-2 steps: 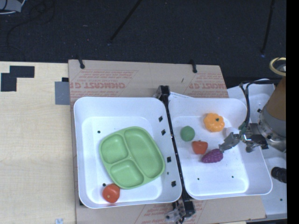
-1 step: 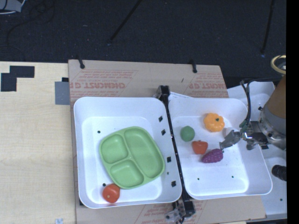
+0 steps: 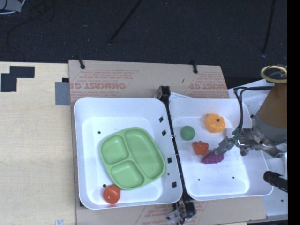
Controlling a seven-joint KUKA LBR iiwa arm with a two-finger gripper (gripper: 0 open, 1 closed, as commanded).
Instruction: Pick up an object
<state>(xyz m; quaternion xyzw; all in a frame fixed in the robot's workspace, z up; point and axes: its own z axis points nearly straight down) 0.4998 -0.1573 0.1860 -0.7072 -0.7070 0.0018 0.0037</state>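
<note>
I see the end effector (image 3: 226, 145) low in the right bin (image 3: 236, 184), touching the purple grape bunch (image 3: 213, 158); I cannot tell its opening or whether it grips.

You see two white bins: the left bin (image 3: 86, 125) and the right bin (image 3: 234, 184). In the left bin, note a light green divided plate (image 3: 132, 158) and a red-orange tomato (image 3: 111, 194). In the right bin, note an orange pumpkin (image 3: 214, 123), a dark green ball (image 3: 188, 133), a red pepper (image 3: 200, 147) and a purple bunch of grapes (image 3: 213, 158). The surface (image 3: 33, 149) is pale wood-coloured with dark blue and grey patches. The brown cardboard (image 3: 140, 81) carries red lettering. The arm (image 3: 276, 111) is grey with an orange band.
</note>
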